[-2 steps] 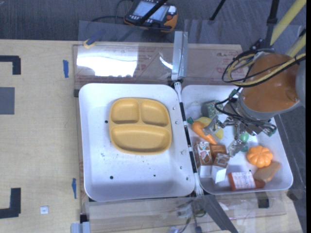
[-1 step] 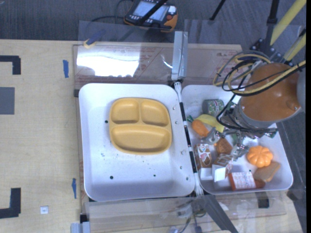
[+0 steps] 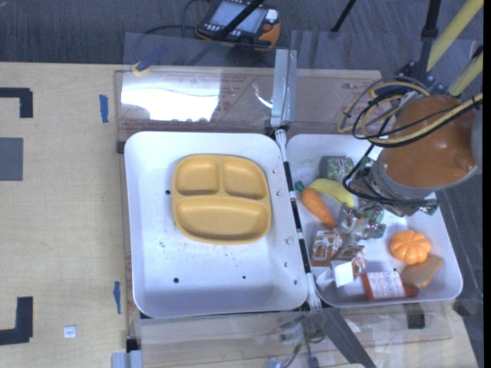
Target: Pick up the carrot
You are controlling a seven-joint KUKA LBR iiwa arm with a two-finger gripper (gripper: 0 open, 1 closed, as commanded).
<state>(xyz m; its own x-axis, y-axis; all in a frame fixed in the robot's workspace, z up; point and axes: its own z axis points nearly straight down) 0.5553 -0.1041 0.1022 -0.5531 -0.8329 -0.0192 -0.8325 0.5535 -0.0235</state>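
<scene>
While the grey arm [image 3: 430,140] with its orange band reaches in over the right bin [image 3: 449,278], the left bin [image 3: 153,282] lies just beside it, the two touching along their shared rims. Taking the right bin as the landmark: the left bin, on its left side, holds a yellow divided plate [image 3: 222,198] with three compartments, set toward the bin's far half. Inside the right bin, the gripper [image 3: 357,221] hangs near the middle, pointing down among the clutter; whether its jaws are apart or together I cannot tell, since the wrist above covers much of them (and the items beneath blur into them). Nothing can be seen clamped there. At the bin's right side sits a small orange pumpkin [image 3: 410,245], with a brownish bread-like piece [image 3: 423,271] just beside it toward the near rim. Along the near rim lies a red and white packet [image 3: 383,285], and left of it a brown and white wrapper [image 3: 330,248]. A banana [image 3: 331,191] lies in the bin's far-left part, passing under the arm. The carrot [image 3: 317,206] rests in the bin's left part, just beside the banana on its near side, tilted, its green end toward the bin's left rim, apart from the gripper. A dark green packet [image 3: 335,166] sits near the far rim.
</scene>
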